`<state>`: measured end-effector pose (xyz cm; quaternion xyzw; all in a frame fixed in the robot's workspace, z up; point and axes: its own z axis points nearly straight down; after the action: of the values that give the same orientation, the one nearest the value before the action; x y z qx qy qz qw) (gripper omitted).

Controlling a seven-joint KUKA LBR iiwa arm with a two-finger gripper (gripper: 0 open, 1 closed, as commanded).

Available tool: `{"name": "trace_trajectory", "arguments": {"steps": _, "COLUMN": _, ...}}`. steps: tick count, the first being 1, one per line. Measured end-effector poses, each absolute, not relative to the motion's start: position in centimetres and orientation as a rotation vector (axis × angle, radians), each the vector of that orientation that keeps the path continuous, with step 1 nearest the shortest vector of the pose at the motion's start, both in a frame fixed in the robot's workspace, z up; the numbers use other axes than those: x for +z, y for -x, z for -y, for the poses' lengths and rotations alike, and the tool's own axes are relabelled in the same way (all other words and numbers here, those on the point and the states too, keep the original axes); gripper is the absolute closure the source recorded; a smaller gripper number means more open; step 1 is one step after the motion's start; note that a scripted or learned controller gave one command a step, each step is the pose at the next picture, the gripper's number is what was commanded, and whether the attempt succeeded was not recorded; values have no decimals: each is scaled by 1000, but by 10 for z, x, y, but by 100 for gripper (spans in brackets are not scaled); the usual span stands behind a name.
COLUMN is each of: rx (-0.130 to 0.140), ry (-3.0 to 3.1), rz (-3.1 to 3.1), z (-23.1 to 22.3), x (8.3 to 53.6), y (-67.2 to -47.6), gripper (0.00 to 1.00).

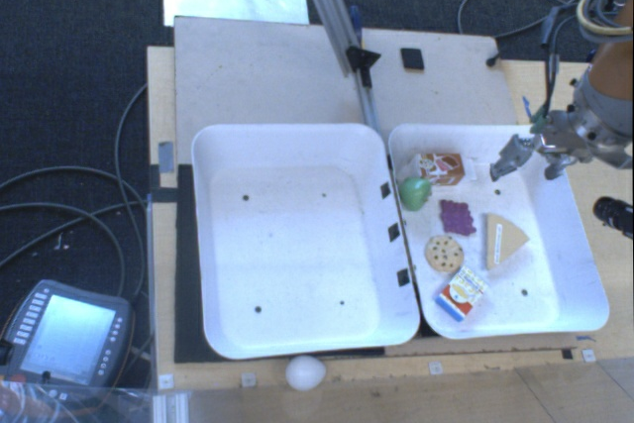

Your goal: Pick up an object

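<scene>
The gripper [533, 160] hangs over the far right part of the right bin [584, 297], fingers spread wide with nothing between them. The toys lie to its left and nearer: a brown snack pack [442, 167], green pear [415, 192], purple grapes [457, 216], cookie [444, 255], sandwich wedge [502, 239] and small carton [463, 293].

Robot lab: teach pendant [64, 337], cables [69, 203].
</scene>
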<state>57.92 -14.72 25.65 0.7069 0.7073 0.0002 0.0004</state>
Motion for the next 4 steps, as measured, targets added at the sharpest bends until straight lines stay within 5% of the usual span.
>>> {"name": "trace_trajectory", "arguments": {"steps": 1, "rx": 3, "ry": -2215, "rz": -2227, "z": 82, "x": 263, "y": -545, "gripper": 0}}
{"name": "trace_trajectory", "arguments": {"steps": 2, "rx": -2, "ry": -2216, "rz": -2231, "z": -14, "x": 210, "y": -510, "gripper": 0}}
{"name": "trace_trajectory", "arguments": {"steps": 3, "rx": 0, "ry": -2123, "rz": -2316, "z": -47, "x": 190, "y": -523, "gripper": 0}}
{"name": "trace_trajectory", "arguments": {"steps": 4, "rx": 2, "ry": -2125, "rz": -2313, "z": -45, "x": 201, "y": -524, "gripper": 100}}
